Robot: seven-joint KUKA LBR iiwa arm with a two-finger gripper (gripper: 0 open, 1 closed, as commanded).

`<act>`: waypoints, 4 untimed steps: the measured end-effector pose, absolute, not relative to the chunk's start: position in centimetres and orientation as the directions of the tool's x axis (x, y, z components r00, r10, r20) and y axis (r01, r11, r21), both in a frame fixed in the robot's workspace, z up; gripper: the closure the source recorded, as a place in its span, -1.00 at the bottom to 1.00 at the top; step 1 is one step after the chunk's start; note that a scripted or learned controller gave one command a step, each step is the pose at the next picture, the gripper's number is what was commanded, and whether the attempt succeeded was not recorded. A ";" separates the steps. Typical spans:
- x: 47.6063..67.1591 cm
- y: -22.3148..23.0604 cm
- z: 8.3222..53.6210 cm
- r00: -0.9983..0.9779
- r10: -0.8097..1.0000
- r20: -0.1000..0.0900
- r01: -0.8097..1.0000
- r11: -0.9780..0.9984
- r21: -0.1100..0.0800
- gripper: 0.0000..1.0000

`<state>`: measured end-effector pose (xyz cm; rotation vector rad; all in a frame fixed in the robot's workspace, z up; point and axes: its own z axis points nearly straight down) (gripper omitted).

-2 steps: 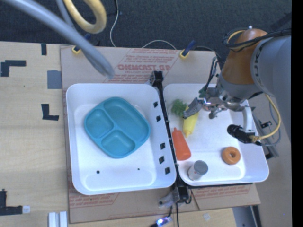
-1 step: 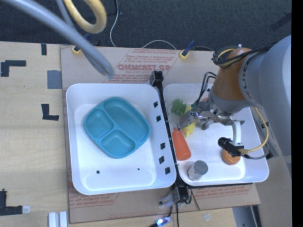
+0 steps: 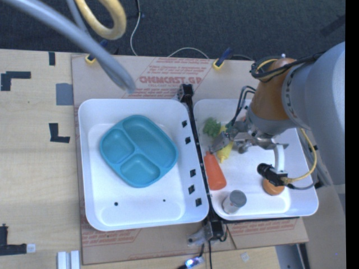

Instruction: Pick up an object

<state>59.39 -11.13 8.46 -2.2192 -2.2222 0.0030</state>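
From the camera above the bench, two white bins are seen side by side on a sheet of cardboard [image 3: 168, 80]. In the left bin [image 3: 92, 206] a blue divided plate [image 3: 138, 150] is laid flat near the middle, with three compartments in which nothing can be made out; its corners are turned slantwise to the bin's walls.

In the right bin [image 3: 300, 206] several small things are gathered toward the left wall. An orange carrot-shaped piece [image 3: 213, 171] is lying with its long axis running from the upper left to the lower right, close along the divider [image 3: 193, 150] between the bins; which end is the tip cannot be made out. Above it a green leafy piece [image 3: 211, 127] is set, and just beside that a yellow piece [image 3: 224, 150]. A grey cylinder [image 3: 235, 200] is standing near the front wall, and a round orange thing [image 3: 274, 188] is placed to its right, partly covered by a black part of the arm.

The gripper [image 3: 238, 142] is lowered into the right bin, close to the yellow piece and the green one. Whether its fingers are open or closed cannot be told, and nothing is seen held between them.
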 end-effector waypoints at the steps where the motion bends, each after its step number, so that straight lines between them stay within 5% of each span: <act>1: 59.4 -11.1 9.4 -0.002 1.000 -0.002 1.000 0.002 -0.003 1.00; 4: 60.0 -13.2 24.1 -0.001 1.000 -0.001 1.000 0.001 0.002 1.00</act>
